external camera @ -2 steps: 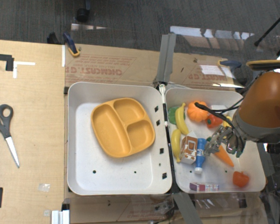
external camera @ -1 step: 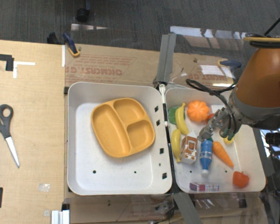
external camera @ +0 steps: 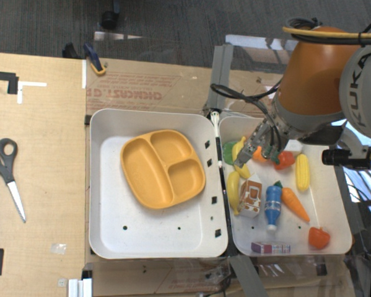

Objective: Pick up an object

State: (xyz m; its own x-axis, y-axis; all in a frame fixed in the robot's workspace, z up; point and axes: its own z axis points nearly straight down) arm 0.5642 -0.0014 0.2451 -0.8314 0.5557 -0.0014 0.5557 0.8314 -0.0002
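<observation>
Clutter fills the right bin (external camera: 338,209) in the camera view — a corn cob (external camera: 302,172), a carrot (external camera: 295,204), a blue bottle (external camera: 273,205), a small carton (external camera: 250,198), a banana (external camera: 233,188), a red piece (external camera: 318,238) near the front corner and a flat packet (external camera: 271,247) at the front wall. The left bin (external camera: 102,190) bears only a yellow divided plate (external camera: 163,168). The gripper (external camera: 258,150) hangs low over the back left of the right bin, among the small pieces heaped there; I cannot tell how its jaws stand, nor whether anything sits between them.

Since any object serves, the heap under the gripper looks a poor choice — pieces touch and a neighbour could wedge or slip. A better try, in my judgement, is a piece lying apart, such as the corn cob or the red piece, with the jaws set across its narrow width and brought straight down before closing.
</observation>
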